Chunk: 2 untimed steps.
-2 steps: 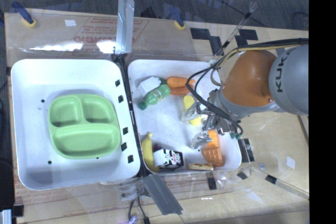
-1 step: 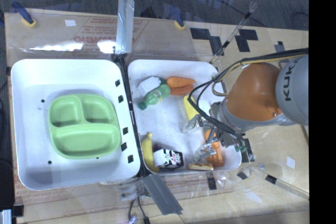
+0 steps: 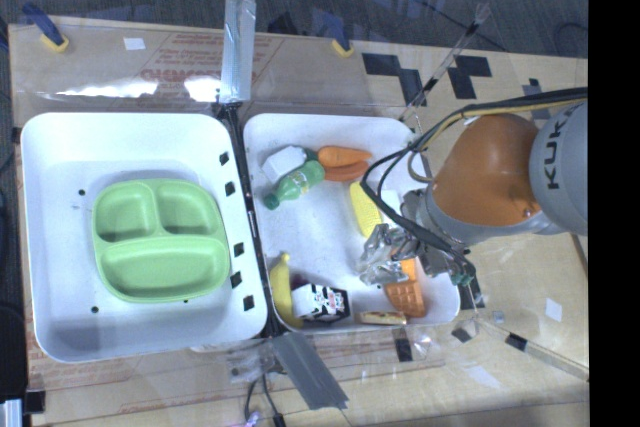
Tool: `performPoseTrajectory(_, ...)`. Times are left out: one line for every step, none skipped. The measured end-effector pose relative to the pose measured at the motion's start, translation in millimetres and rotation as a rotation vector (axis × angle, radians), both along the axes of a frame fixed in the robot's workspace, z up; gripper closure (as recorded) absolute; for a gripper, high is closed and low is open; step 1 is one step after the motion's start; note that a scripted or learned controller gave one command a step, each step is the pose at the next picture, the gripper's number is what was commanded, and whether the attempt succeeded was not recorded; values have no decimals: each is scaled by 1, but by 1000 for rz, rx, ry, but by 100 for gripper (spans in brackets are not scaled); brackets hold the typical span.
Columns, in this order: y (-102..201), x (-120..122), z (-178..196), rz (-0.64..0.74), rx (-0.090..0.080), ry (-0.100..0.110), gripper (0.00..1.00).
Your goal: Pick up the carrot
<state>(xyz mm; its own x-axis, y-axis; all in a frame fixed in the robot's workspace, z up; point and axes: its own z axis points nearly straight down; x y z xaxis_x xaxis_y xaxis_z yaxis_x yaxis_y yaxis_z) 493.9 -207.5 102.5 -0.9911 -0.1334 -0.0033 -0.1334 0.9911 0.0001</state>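
Observation:
The carrot (image 3: 344, 158) is an orange, tapered piece lying crosswise at the far end of the right bin (image 3: 300, 130), its tip touching the green bottle (image 3: 295, 183). My gripper (image 3: 385, 255) hangs low over the near right part of the same bin, well short of the carrot. It is just beyond an orange waffle-like piece (image 3: 406, 295) and below the yellow corn cob (image 3: 362, 207). The orange band and grey wrist cover the bin's right side.
A banana (image 3: 281, 290), a black-and-white carton (image 3: 322, 302) and a flat bread piece (image 3: 383, 318) lie along the right bin's near wall. A green divided plate (image 3: 158, 237) sits in the left bin (image 3: 60, 145). Black cables loop above the gripper.

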Motion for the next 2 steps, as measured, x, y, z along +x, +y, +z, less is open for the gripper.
performPoseTrajectory(1, 2, 10, 5, 0, -3, 100)
performPoseTrajectory(1, 2, 10, 6, -1, -2, 0)
